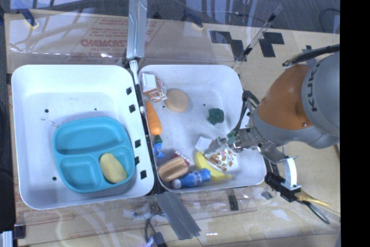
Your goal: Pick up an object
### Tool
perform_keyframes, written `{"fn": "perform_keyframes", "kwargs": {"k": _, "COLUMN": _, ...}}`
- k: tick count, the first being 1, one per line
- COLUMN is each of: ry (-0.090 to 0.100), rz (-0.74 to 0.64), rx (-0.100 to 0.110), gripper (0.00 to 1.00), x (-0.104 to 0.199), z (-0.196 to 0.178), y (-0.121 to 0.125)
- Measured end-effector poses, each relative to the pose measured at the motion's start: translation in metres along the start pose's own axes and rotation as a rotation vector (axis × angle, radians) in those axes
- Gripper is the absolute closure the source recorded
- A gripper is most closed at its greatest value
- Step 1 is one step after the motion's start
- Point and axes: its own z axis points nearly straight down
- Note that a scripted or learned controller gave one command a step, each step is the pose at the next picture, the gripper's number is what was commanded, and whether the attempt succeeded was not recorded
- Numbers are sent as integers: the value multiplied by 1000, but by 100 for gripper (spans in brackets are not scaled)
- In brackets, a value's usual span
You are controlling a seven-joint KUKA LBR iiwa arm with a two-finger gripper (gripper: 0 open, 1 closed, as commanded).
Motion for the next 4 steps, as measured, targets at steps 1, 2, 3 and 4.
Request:
{"fn": "perform_keyframes", "kwargs": {"k": 1, "ry": -3, "rz": 289, "rx": -5, "gripper": 0, "x": -7, "z": 33, "y": 51}}
{"fn": "perform_keyframes", "kwargs": {"k": 2, "ry": -1, "rz": 184, "rx": -5, "gripper": 0, "x": -1, "z": 33, "y": 14}}
{"fn": "perform_keyframes", "kwargs": {"k": 3, "ry": -1, "rz": 179, "rx": -6, "gripper": 100, "x": -2, "z": 22, "y": 14}}
{"fn": "perform_keyframes", "kwargs": {"k": 4, "ry": -1, "rz": 208, "rx": -12, "gripper": 100, "x": 50, "z": -90, "y": 60}}
